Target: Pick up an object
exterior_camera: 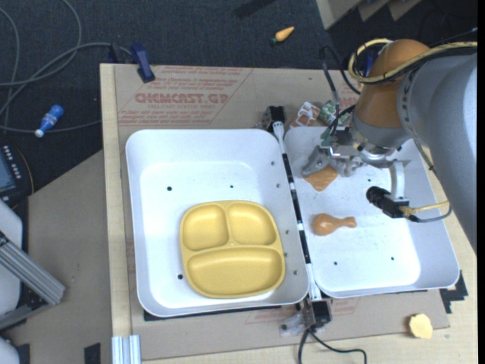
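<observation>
Starting at the gripper (331,162): down low over the far part of the right bin (371,264), hanging right above a small orange-brown chunk (321,180). Can't tell from this angle whether open or clamped, so not calling anything held. Looks like either touching the chunk's top edge or just short of it, honestly hard to say which.

Guessing toy food for the chunk, so probably light, stiff plastic or rubber, nothing fragile. Smooth and lumpy though, so likely to squirt out of a pinch if grabbed off-centre. Best to come straight down, go across the narrow middle and squeeze gently.

A bit nearer the front of the same bin: a toy drumstick (333,224), lying flat, apart from the chunk. Probably the same light, hard, slippery deal. Would take it across the fat end rather than the skinny bone end.

Further out, up by the bin's far corner, some crumpled wrapper (307,115). Over in the left bin (151,173), a yellow divided plate (231,249), wide and flat, awkward to pinch anywhere except the rim.
</observation>
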`<state>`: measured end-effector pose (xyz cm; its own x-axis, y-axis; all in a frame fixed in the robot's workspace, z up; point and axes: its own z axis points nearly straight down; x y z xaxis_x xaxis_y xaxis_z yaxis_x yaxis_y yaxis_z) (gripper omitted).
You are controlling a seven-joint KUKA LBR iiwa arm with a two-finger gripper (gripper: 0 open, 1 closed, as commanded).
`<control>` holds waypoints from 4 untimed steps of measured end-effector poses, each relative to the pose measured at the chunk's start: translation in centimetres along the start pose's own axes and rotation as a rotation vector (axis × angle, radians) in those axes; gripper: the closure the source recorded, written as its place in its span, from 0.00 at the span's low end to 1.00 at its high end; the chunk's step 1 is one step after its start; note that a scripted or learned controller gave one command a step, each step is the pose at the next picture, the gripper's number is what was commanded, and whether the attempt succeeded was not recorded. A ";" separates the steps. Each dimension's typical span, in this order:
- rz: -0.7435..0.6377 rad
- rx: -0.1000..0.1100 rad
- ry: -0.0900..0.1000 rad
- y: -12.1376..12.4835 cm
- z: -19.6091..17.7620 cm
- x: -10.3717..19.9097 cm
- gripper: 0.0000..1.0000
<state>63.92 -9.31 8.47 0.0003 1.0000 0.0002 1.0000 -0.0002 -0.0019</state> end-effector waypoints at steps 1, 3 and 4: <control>0.000 0.000 0.000 0.0 0.0 0.0 0.00; 0.000 0.000 0.000 0.0 0.0 0.0 0.00; -0.002 -0.006 -0.001 2.0 0.0 -0.6 0.00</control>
<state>65.91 -9.92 8.48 -0.0020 1.0000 -0.0013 1.0000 0.0020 0.0039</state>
